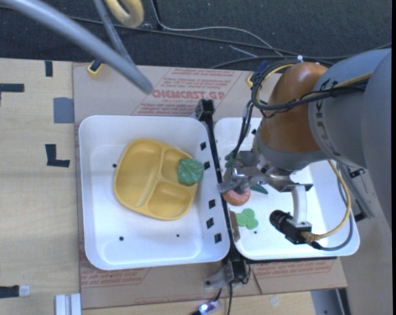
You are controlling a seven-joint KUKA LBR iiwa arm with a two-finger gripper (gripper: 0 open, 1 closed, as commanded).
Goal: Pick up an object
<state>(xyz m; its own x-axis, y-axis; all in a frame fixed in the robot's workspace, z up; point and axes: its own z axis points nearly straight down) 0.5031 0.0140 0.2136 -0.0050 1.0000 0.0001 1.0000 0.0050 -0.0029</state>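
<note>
My gripper [236, 182] reaches down at the left edge of the right bin [329, 241], right over a small orange-pink object [238, 196] that shows just below its metal tips. A green leafy piece [248, 219] lies on the bin floor a little nearer the front. Another green piece [256, 188] peeks out beside the wrist. In the left bin [99, 195] a yellow divided tray [154, 178] carries a green leafy object [190, 171] on its right side. The orange band and grey arm hide the right bin's back.
A black divider [213, 176] runs between the two bins, close to the gripper's left. A black cable fitting [291, 227] with a yellow cable hangs over the right bin's front. Cardboard lies under both bins, and grey tubes cross the top left.
</note>
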